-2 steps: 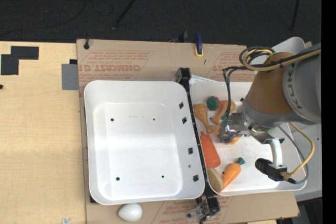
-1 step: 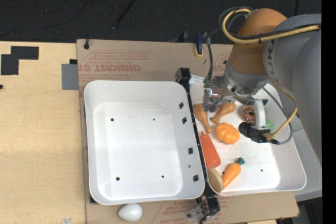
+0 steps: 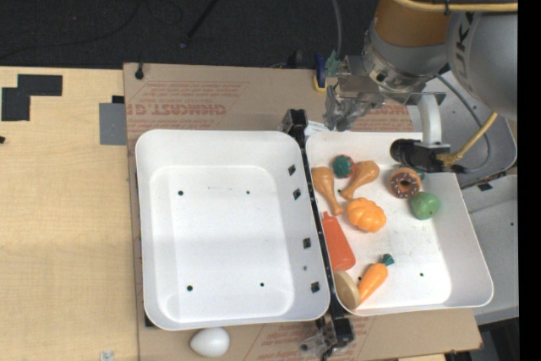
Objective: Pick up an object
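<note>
1. Nearest the lens, a smooth white egg-shaped object lies on the brown cardboard sheet covering the counter, just outside the front rim of the left shallow white bin.
2. Toy foods sit in the right shallow white bin: an orange plastic carrot with a green top, a ribbed orange pumpkin, two tan drumsticks, a chocolate-glazed doughnut, a round green fruit and a flat red-orange slab against the dividing rim.
3. Above that bin's far edge hangs the grey metal claw; I cannot tell its state, and nothing shows within it.
4. Every candidate lies toward the camera from the claw. A small teal-green ball is closest, almost straight below; the nearest drumstick's long axis slants away from it.
</note>
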You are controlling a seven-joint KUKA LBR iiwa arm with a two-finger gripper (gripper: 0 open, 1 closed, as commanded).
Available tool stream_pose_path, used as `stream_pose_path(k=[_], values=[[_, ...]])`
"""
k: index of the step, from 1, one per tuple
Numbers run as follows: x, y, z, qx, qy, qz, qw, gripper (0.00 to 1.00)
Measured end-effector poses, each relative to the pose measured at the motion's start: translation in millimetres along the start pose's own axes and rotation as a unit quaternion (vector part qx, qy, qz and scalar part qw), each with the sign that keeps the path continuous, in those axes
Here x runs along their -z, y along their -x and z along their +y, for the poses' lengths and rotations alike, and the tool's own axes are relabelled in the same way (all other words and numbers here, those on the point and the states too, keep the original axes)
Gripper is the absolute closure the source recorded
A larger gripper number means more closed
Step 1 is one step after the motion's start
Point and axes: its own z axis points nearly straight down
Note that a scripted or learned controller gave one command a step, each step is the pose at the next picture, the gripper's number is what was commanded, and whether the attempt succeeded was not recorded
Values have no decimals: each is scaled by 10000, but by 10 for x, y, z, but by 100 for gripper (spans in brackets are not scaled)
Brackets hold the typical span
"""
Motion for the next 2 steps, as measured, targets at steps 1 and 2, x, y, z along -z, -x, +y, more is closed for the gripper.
stream_pose_path(k=[1, 2], values=[[-616, 246, 120, -41, -112, -21, 9999, 100], [908, -208, 139, -9, 0, -2, 10000, 100]])
